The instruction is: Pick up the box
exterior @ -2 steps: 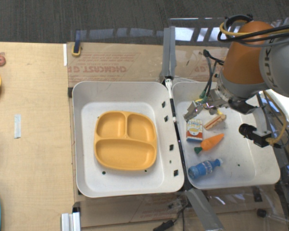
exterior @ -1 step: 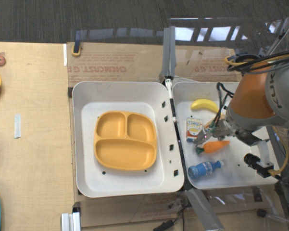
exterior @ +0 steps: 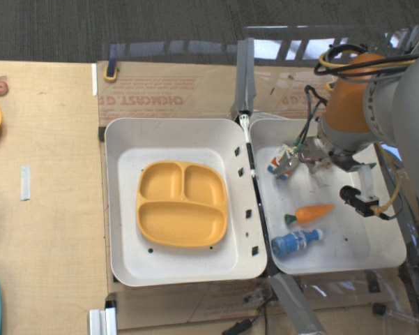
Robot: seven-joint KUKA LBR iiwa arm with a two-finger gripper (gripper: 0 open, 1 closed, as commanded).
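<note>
A small box (exterior: 277, 166) with blue and white faces lies in the upper left part of the right bin (exterior: 376, 250). My gripper (exterior: 291, 158) reaches in from the right and sits low, right against the box's right side. The gripper's body hides part of the box. The grey arm with its orange band (exterior: 348, 96) hangs over the bin's upper right corner.
An orange carrot (exterior: 311, 213) and a blue bottle (exterior: 296, 241) lie in the right bin below the gripper. A yellow divided plate (exterior: 183, 204) fills the middle of the left bin (exterior: 122, 152). The bins' shared wall stands just left of the box.
</note>
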